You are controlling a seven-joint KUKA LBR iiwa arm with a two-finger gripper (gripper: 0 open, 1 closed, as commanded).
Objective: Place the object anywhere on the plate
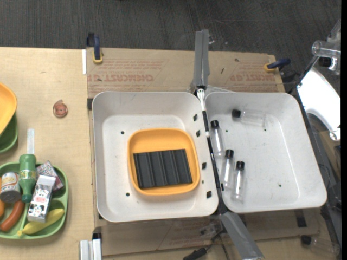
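Gripper [326,51] is taken to be the small metallic piece at the upper right edge, above the pale body of the arm [317,99]; it is cut off by the frame and too indistinct for it to be told whether it is released or clenched, and nothing is seen held in it. Four clear vials with black caps [238,175] are found in the right bin [293,199], well apart from the arm: one lies on its own near the far wall, one lies against the left wall, and two lie side by side near the front left corner. Their glass is nearly lost against the white floor, so the caps are what is made out best. An orange plate [162,137] is set in the middle of the left bin [108,199], and most of it is covered by a dark ribbed block [162,167]. A grey metal bar [201,58] is seen at the seam between the bins. Both bins are borne on a cardboard sheet [146,72], clamped at its far corners. On the bench to the left, a green tray of toy food [59,213] is seen, a small pink disc [60,109], and an orange bowl [5,110] cut off by the left edge.
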